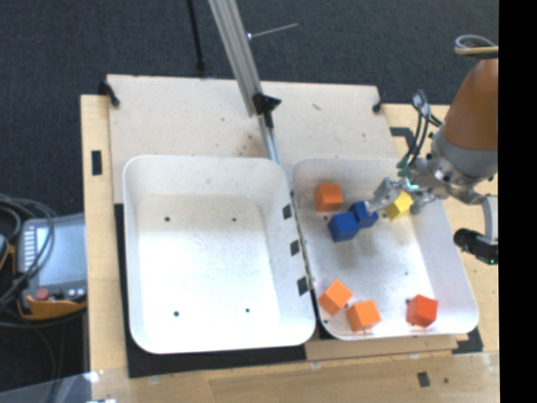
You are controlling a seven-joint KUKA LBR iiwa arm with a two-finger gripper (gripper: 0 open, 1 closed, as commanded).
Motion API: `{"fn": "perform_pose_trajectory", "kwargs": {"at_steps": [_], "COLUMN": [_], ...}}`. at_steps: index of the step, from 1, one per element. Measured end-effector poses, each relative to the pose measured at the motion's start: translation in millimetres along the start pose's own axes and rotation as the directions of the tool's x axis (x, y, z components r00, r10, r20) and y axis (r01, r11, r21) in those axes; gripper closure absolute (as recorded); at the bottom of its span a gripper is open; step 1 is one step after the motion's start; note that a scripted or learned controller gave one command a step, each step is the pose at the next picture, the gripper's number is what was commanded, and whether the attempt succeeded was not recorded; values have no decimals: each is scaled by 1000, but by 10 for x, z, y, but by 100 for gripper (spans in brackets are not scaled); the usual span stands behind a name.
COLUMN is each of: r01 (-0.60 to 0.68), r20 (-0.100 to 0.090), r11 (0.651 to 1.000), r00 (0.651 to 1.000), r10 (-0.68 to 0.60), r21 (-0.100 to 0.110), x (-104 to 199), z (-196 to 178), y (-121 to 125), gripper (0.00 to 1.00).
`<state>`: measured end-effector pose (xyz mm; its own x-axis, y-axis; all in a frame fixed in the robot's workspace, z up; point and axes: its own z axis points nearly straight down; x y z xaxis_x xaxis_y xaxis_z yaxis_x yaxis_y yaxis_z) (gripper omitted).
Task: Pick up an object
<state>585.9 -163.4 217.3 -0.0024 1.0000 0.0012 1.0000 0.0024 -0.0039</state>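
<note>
While the arm (pixel 471 116) reaches in from the right of the frame, its jaws (pixel 394 198) hang over the upper part of the right bin (pixel 449 263). A yellow block (pixel 400 206) sits at the jaws, touching them, but I cannot tell if they are open or closed on it. Just left lie two blue blocks (pixel 351 221) and an orange block (pixel 329 196). Three more orange blocks (pixel 363 314) rest near the lower edge. The left bin (pixel 138 250) stands beside, on the counter (pixel 193 107).
</note>
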Motion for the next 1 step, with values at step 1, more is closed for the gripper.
{"fn": "perform_pose_trajectory", "kwargs": {"at_steps": [1], "r01": [0], "r20": [1], "r11": [1000], "r00": [1000], "r10": [0], "r21": [-5], "x": [0], "z": [-27], "y": [10], "gripper": [0]}}
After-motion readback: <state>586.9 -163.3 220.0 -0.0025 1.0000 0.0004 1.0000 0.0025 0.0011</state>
